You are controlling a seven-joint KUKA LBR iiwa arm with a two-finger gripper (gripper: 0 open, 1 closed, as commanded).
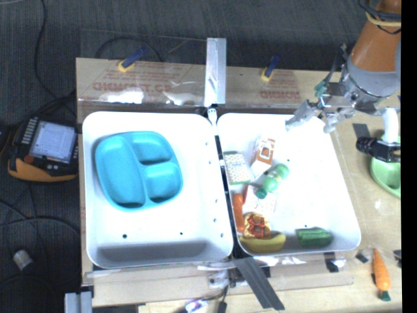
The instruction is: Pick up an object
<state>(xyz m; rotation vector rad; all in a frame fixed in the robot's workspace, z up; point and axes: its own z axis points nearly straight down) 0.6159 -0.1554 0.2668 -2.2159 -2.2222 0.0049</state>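
A camera above the desk (365,194) looked down at a slant on two shallow white bins set side by side. The left bin (117,240) held a blue divided tray (138,169). The right bin (329,175) held a loose cluster of small items along its left side and near edge: a green bottle (270,180) lying on its side, an orange-and-white carton (263,150) just above it, a patterned packet (237,168) near the dividing wall, a red snack packet (257,223), a yellow banana (264,242) against the near wall, and a dark green block (313,236) toward the near right corner.

The grey arm with its orange band reached in from the right. Its hand (320,113) hung over the far right corner of the right bin, apart from every item. The hand carried nothing; whether it was spread wide or drawn narrow could not be told at that angle.

As a judgement, the task was at its start: nothing was lifted, and choosing, descending and grasping all remained.
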